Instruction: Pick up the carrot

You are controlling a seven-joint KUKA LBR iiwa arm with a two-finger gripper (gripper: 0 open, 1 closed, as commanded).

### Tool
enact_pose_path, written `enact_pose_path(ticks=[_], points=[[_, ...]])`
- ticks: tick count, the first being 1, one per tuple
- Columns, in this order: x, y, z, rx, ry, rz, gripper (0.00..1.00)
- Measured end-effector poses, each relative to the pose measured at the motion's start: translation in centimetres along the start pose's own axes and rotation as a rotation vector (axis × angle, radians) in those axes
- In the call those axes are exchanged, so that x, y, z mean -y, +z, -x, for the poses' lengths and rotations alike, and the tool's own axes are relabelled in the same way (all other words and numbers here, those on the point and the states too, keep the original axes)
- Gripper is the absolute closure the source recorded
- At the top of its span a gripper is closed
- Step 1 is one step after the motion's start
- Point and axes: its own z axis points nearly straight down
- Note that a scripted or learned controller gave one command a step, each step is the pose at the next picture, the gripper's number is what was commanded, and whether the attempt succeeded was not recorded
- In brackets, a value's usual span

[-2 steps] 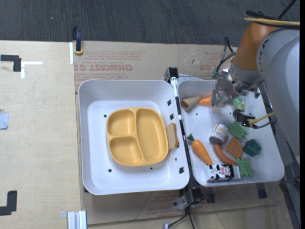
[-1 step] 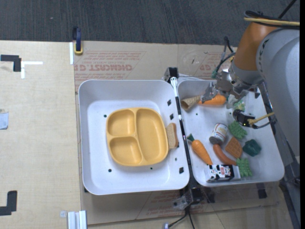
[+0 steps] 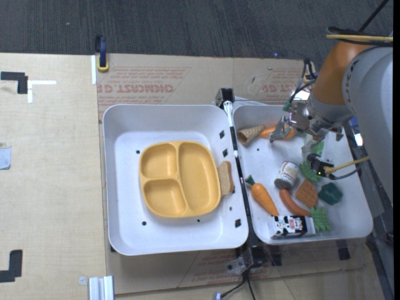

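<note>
Orange toy carrot (image 3: 264,198) lying in the right white plastic bin (image 3: 356,227), near its left wall

Long axis diagonal: green leafy end toward upper left, tapered tip toward lower right. Grey two-finger gripper (image 3: 282,130) hovers well apart, near the bin's far edge; whether it is open or closed cannot be told

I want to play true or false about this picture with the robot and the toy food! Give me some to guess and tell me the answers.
1. The carrot lies in the right bin. True.
2. The yellow plate sits in the right bin. False: it sits in the left bin.
3. The yellow plate has three sections. True.
4. The gripper hangs right over the carrot. False: it is at the far end of the right bin, near the ice cream cone, away from the carrot.
5. The small can lies on the yellow plate. False: it lies in the right bin.
</note>
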Motion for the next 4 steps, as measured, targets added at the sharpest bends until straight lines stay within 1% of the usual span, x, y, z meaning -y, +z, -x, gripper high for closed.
enact_pose_path(ticks=[1, 2, 3, 4], points=[[-1.8, 0.5, 1.4, 0.007, 0.345, -0.049, 0.0], [-2.1, -0.5, 1.3, 0.007, 0.338, -0.023, 1.0], [-2.1, -0.5, 1.2, 0.006, 0.337, -0.024, 0.0], [-2.3, -0.1, 2.8, -0.038, 0.399, -0.031, 0.0]])
